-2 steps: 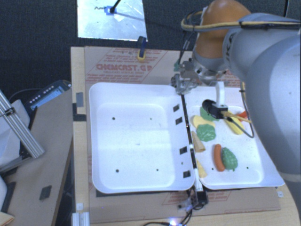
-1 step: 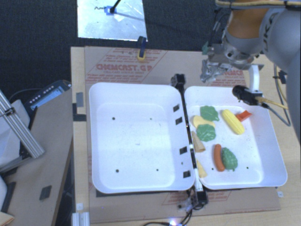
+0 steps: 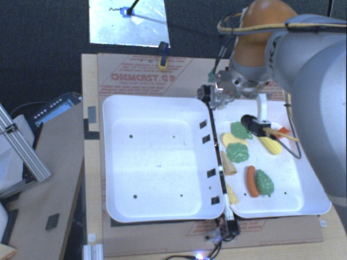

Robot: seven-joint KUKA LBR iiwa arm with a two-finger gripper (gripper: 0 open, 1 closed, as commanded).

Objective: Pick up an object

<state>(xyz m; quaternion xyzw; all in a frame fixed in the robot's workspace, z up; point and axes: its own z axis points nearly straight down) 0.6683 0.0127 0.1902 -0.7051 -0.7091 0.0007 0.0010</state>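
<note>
The gripper was seen above the far left corner of the right bin; whether it was open or closed could not be told. Toy foods, a red sausage among them, were seen lying in that bin.

This looks like a robotics lab: a grey industrial arm hangs above a right white bin beside a left white bin on printed cardboard, with a dark backdrop and an aluminium rail alongside.
</note>
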